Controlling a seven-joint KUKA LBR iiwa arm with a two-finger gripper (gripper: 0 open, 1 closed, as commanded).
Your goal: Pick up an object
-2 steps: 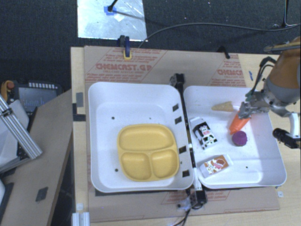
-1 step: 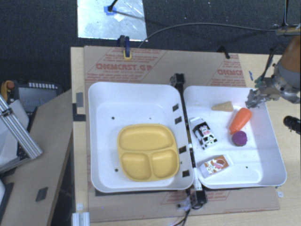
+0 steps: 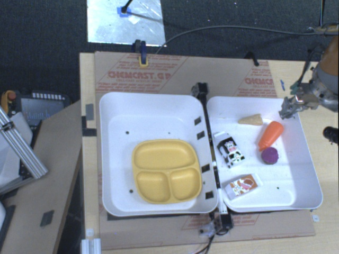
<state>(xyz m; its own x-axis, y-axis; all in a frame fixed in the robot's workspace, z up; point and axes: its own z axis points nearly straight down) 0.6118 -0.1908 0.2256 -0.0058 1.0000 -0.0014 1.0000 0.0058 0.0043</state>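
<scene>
1. Far left of the jaws, a yellow divided plate (image 3: 166, 170) lies flat in the left bin (image 3: 114, 112), its three compartments bare.
2. Behind both bins, brown board (image 3: 175, 70) on the worktop (image 3: 328, 163) carries red lettering that appears to read "CHEMCAST", printed upside down and repeated at the right corner; the rest is too faint to read.
3. In the right bin (image 3: 304, 194), below and left of the jaws, lie a black-and-white cow-patterned carton (image 3: 229, 150) and a small flat packet (image 3: 242, 186) with a red and white label, its print too small to read.
4. Nearer the jaws sit a pale wedge (image 3: 251, 120), an orange carrot (image 3: 270, 134) and a purple ball (image 3: 270, 155), the carrot just below and left of them.
5. The gripper (image 3: 290, 108) hovers over the right bin's far right rim, jaws holding nothing visible; whether they stand wide or narrow cannot be told.
</scene>
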